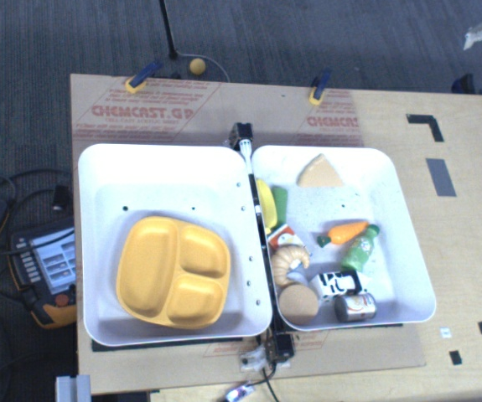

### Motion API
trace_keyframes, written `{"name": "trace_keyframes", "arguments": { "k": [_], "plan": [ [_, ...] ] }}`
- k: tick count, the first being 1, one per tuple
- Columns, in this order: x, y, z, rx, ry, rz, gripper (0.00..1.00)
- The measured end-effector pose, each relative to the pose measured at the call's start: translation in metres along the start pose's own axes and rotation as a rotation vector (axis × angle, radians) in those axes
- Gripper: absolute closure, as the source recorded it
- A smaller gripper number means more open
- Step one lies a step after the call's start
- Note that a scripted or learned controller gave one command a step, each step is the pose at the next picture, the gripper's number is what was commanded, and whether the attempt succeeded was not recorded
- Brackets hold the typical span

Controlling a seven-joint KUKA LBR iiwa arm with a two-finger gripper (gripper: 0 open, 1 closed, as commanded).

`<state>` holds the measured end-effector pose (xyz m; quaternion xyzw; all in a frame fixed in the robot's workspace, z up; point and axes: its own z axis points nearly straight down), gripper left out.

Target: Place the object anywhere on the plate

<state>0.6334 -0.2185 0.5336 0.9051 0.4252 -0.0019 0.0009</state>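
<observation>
Pincer state: cannot be told, whether spread or pressed together. On the table (442, 249), a board of pale brown, stand two shallow white bins side by side, touching along their inner rims. In the left bin (98, 174) lies the plate (173, 270), toward the near half of the bin floor: mustard yellow, a rounded square, divided into one large compartment on the left and two smaller ones on the right, all three bare. The right bin (400, 224) holds the loose items, and which of them is the object to be placed cannot be told. Noted there: a tan wedge (320, 174) at the far end; a yellow banana (264, 201) against the left wall with a green piece (279, 201) just beside it; an orange carrot (344, 233) touching a green bottle (360, 249); a croissant (289, 262); a brown egg-shaped item (298, 302); and a small can (355, 306) lying on its side near the front wall.
</observation>
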Motion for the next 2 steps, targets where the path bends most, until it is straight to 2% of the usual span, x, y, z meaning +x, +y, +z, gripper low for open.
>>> {"name": "trace_keyframes", "arguments": {
  "k": [1, 2],
  "plan": [
    [0.016, 0.012, 0.001, 0.001, -0.001, 0.011, 0.0],
    [0.025, 0.024, 0.034, 0.007, 0.0, 0.126, 0.0]
  ]
}}
